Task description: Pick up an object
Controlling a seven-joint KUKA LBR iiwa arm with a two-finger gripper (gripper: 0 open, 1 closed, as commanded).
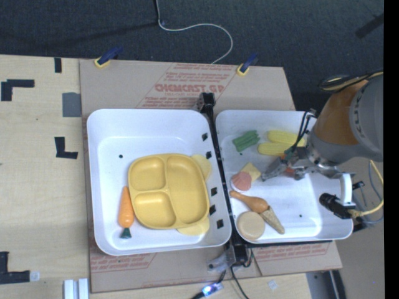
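My gripper (269, 170) is low inside the right bin (312, 229), open, with nothing between its fingers. Its tips point left, just right of a pale yellow cheese wedge (250, 169) and a pink round piece (242, 180). Two yellow corn cobs (279, 142) lie just above the gripper, with a green vegetable (245, 140) to their left. Toward the bin's front lie a brown drumstick (249, 200), an ice cream cone (273, 220) and a tan round cookie (251, 225).
The left bin (106, 136) holds a yellow divided plate (168, 189) and an orange carrot (126, 207) along its left side. A black divider (215, 167) separates the bins. The arm's orange band (340, 117) hangs over the right bin's right edge.
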